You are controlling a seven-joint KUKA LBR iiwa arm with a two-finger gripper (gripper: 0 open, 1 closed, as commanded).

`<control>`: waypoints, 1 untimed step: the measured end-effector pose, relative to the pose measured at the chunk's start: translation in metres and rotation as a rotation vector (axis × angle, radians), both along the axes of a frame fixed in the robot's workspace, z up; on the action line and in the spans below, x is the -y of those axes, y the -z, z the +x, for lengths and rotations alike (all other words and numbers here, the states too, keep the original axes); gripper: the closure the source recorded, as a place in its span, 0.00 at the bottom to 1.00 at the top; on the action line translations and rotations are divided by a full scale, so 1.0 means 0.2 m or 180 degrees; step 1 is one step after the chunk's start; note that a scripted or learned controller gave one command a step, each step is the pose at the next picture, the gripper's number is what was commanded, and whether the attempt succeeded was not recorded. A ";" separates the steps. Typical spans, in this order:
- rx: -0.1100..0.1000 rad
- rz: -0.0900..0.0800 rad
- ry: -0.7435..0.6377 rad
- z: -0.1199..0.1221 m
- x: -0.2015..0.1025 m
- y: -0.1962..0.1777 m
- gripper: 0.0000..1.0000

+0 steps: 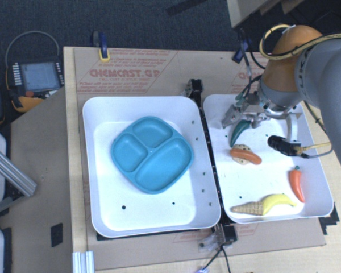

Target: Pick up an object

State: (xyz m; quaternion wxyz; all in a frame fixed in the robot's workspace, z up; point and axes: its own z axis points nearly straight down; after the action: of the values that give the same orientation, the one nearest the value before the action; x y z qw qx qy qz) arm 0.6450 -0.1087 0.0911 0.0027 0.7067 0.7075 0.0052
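Observation:
In the right bin (pixel 315 209) lie several toy foods: a dark teal curved piece (pixel 238 132), a tan-and-orange hot dog (pixel 245 155), an orange carrot (pixel 297 185), a yellow banana (pixel 279 202) and a beige cone (pixel 247 209). My gripper (pixel 245 118) is low over the far left part of this bin. Its metal fingers (pixel 231 116) are spread to either side of the teal piece's upper end, and the piece pokes out below them toward the hot dog. The fingers look wider apart than the piece, so no grip shows.
The left bin (pixel 102 203) holds a blue divided plate (pixel 152 153). A black connector with a yellow cable (pixel 283 145) hangs beside the gripper above the right bin. A black clamp (pixel 194 87) sits at the far end of the wall between the bins.

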 end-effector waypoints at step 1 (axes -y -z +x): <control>-0.0033 -0.0010 0.0000 -0.02 0.01 -0.02 1.00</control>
State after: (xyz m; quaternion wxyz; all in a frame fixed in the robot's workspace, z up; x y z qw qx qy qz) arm 0.6414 -0.1098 0.0960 0.0002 0.7067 0.7075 0.0005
